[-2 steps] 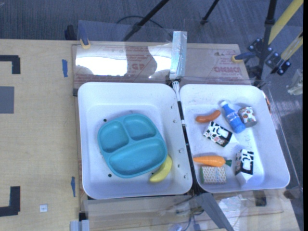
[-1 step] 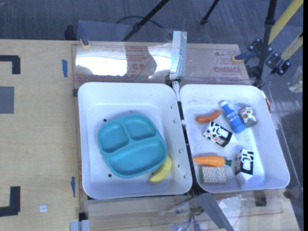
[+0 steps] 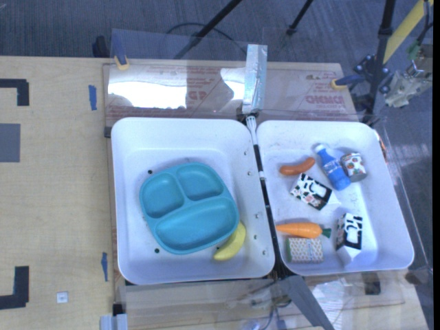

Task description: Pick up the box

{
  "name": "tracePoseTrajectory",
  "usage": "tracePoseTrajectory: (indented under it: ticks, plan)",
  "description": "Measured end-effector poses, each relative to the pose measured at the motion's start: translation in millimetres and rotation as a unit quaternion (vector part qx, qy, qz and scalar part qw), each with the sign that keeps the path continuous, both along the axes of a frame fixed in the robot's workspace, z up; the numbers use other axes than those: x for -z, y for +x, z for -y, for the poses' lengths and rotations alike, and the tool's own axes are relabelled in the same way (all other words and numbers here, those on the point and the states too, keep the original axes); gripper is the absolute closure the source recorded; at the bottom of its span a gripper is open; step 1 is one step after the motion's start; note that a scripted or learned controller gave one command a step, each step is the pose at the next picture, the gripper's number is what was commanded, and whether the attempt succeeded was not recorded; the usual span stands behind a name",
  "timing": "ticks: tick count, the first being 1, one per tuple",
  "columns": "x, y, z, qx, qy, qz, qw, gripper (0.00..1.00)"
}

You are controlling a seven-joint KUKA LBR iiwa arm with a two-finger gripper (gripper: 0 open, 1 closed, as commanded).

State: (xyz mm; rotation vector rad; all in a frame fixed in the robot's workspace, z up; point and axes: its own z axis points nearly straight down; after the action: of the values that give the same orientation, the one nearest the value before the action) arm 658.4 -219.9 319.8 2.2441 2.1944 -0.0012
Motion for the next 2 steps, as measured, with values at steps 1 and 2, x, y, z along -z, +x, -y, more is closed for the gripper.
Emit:
tracePoseTrajectory:
  ticks: [1, 2]
  plan:
    - [-45.7, -38.4, -6.3, -0.050, 0.0007, -0.001, 0.9987, 1.00]
    - [-114.9, -11.7, 0.6, -0.137, -0.0006, 0.001, 0.9906, 1.00]
